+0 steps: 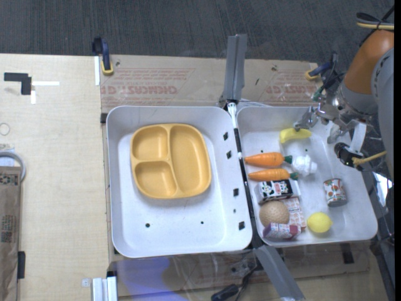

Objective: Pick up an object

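The right bin (351,234) holds several small objects. A yellow toy (293,135) lies near its far edge, with two orange carrots (265,160) side by side below it and a small white piece (304,164) to their right. A black-and-white packet (276,190), a brown round ball (274,213), a pink-edged packet (294,221), a yellow lemon (319,222) and a small can (336,192) fill the near half. My gripper (311,118) hangs over the bin's far right part, just up and right of the yellow toy, with nothing seen in it.
The left bin (125,231) bears a yellow divided plate (170,160). A grey divider post (235,68) rises between the bins at the back. Cables and the arm's wrist (351,137) crowd the right bin's far right corner.
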Tool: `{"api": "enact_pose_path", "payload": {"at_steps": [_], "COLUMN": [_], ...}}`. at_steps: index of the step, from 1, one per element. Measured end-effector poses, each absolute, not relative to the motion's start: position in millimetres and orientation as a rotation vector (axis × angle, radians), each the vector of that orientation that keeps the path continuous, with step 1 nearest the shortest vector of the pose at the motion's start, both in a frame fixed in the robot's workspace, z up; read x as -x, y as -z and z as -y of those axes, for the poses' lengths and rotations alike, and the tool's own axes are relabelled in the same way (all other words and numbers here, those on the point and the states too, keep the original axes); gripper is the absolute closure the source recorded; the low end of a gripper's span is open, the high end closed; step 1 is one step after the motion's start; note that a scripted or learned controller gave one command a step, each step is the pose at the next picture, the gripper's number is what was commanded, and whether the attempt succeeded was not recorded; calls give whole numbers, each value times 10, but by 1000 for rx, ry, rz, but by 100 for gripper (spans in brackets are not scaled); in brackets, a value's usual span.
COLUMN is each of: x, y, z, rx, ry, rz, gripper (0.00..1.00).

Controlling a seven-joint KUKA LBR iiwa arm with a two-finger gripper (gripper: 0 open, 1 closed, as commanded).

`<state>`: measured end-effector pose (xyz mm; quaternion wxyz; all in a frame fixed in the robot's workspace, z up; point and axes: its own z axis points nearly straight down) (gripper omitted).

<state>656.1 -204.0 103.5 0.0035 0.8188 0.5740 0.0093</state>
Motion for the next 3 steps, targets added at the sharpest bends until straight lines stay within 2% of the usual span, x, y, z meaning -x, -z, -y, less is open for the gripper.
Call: {"api": "enact_pose_path", "payload": {"at_steps": [1,2,3], "x": [-6578,-5975,-5861], "y": [-922,-1154,-949], "z": [1761,1685,1095], "rx": [-2873,-2701,-2683], "ry": [9,4,-5], "rz": [-1277,-1610,-1621], "gripper": [0,0,0]}}
